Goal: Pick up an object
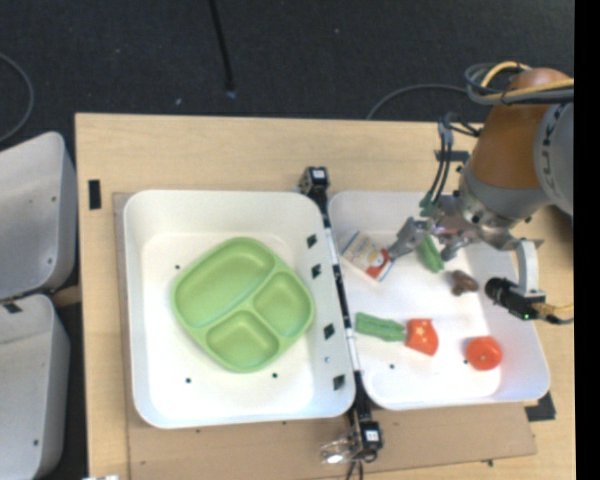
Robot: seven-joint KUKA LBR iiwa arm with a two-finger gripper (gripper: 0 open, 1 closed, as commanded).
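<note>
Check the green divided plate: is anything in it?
Empty. The green divided plate in the left bin shows three bare compartments.

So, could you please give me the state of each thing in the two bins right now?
Green divided plate: flat in the left bin, compartments bare.
Small packet: lying in the right bin, near the divider.
Green oblong piece: lying flat.
Red piece: resting beside it.
Red-orange round piece: resting alone.
Brown piece: lying below the gripper.
</note>
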